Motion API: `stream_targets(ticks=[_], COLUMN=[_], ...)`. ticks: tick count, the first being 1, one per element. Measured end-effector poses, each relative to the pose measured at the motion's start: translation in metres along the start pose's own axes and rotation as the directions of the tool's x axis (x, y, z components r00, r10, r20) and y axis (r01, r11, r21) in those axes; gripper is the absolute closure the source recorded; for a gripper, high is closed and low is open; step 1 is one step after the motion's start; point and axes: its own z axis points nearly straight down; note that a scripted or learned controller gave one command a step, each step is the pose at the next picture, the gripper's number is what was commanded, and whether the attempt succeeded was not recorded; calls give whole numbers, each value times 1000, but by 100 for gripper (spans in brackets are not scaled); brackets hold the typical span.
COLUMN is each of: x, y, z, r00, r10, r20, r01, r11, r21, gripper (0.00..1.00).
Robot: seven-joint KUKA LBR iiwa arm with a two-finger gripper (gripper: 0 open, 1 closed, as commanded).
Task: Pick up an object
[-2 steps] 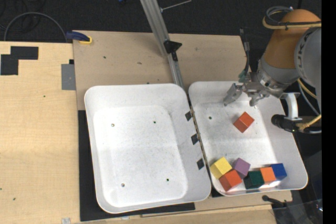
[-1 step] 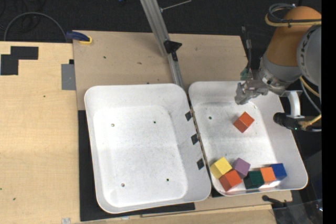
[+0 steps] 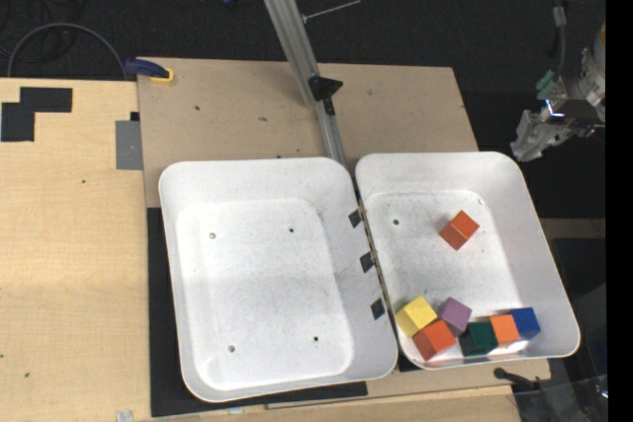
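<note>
The gripper (image 3: 531,138) hangs off the bench at the view's right edge, its pale fingers pointing down and to the left toward the upper right corner of the right bin (image 3: 514,175); nothing sits between them, and whether the jaws are spread or pressed together cannot be told at this size. Above it the wrist climbs up and to the right out of view, so little of the arm shows. Just below and left of the jaws lies the right bin's rim. Further down and left, well apart from the jaws, a lone red-orange block (image 3: 459,229) rests tilted on the bin floor. Further still, along the bin's near edge, a cluster of blocks sits packed together: a yellow block (image 3: 417,314), a purple block (image 3: 455,313), a red block (image 3: 433,339), a dark green block (image 3: 479,338), an orange block (image 3: 505,327) and a blue block (image 3: 525,321). Far left of the jaws is the left bin (image 3: 188,212), and up and left a metal rail (image 3: 287,25) slants across the bench (image 3: 237,114).
</note>
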Motion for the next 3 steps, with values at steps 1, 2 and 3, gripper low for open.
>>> stream_targets(ticks=[1,2,3], x=[1,9,-32], y=[0,55,37], z=[6,87,135], r00=[1000,1000,1000], r10=[-3,-9,0], r20=[-1,-3,-2], r01=[3,9,0], r11=[1000,1000,1000], r21=[8,13,14], gripper=[0,0,0])
